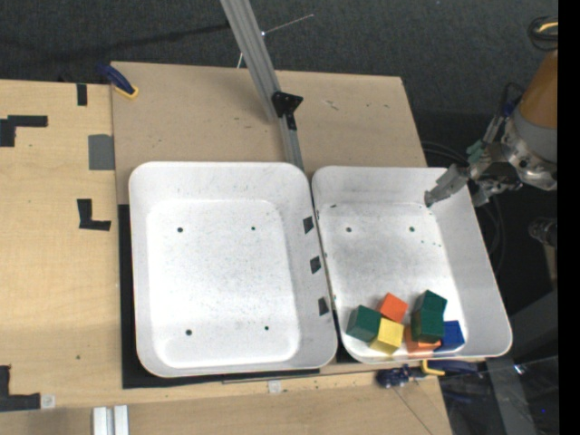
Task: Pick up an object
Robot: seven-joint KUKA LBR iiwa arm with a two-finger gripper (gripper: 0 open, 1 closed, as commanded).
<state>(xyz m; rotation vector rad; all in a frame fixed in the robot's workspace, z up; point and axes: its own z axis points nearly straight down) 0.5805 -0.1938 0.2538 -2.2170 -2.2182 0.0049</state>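
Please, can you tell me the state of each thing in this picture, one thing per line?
Gripper: above the right bin's far edge, holding nothing visible.
Right bin: holds blocks in its near corner.
Blocks: clustered, some stacked on others.
Left bin: flat beside the right bin.

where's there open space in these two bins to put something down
The left bin has its whole floor bare, wall to wall. The right bin is bare across its far and middle floor, below the gripper at its far right rim. Its near end is crowded with the coloured blocks.
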